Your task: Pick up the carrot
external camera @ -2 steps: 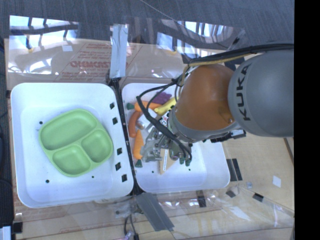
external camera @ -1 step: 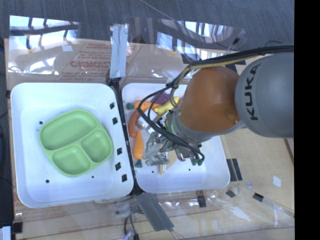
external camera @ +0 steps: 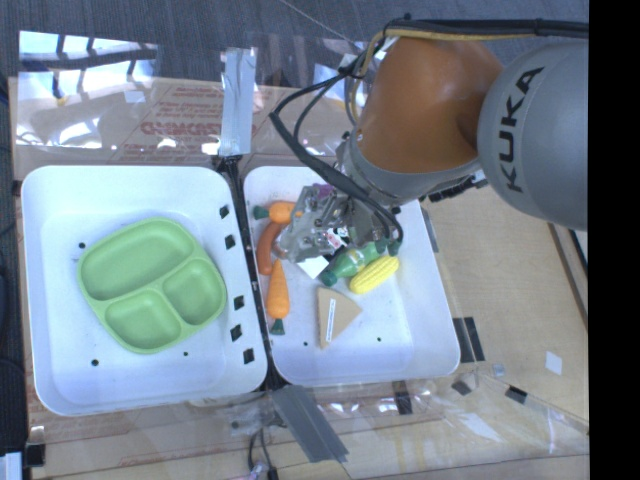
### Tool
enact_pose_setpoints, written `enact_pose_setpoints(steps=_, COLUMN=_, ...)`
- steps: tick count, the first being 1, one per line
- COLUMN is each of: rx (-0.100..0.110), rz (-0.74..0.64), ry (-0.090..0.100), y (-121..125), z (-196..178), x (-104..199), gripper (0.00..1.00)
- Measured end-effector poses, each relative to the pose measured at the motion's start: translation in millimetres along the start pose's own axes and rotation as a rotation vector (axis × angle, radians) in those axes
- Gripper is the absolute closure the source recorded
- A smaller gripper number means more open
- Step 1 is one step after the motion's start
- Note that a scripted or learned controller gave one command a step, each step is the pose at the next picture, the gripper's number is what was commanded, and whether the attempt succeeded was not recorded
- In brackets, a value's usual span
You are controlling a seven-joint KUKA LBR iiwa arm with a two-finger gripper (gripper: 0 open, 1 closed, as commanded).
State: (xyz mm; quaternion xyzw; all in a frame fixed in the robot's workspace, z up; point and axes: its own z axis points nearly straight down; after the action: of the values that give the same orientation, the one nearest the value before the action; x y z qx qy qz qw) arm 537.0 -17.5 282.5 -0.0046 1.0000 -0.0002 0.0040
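The arm (external camera: pixel 470 98) reaches into the right bin (external camera: pixel 420 338) and its pincer (external camera: pixel 318 223) hangs low over that bin's upper left part. Its metal head is cluttered, and whether it is parted or closed cannot be told; nothing is plainly held.

The carrot (external camera: pixel 277 290) lies along the right bin's left wall, its green tip toward the surface's near edge. Another orange piece (external camera: pixel 266 246) lies just above it, and a third (external camera: pixel 282 211), possibly a second carrot, sits near the bin's upper left corner beside the pincer.

A corn cob (external camera: pixel 374 274) and a green item (external camera: pixel 347 264) lie just right of the pincer, a tan wedge (external camera: pixel 335 315) below them. The left bin (external camera: pixel 50 208) holds a green divided plate (external camera: pixel 150 283).
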Motion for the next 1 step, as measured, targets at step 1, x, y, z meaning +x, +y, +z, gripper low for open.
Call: enact_pose_setpoints(steps=1, rx=-0.002, rz=-0.446, ry=0.009, y=-25.8, z=58.6, x=17.9, gripper=1.0)
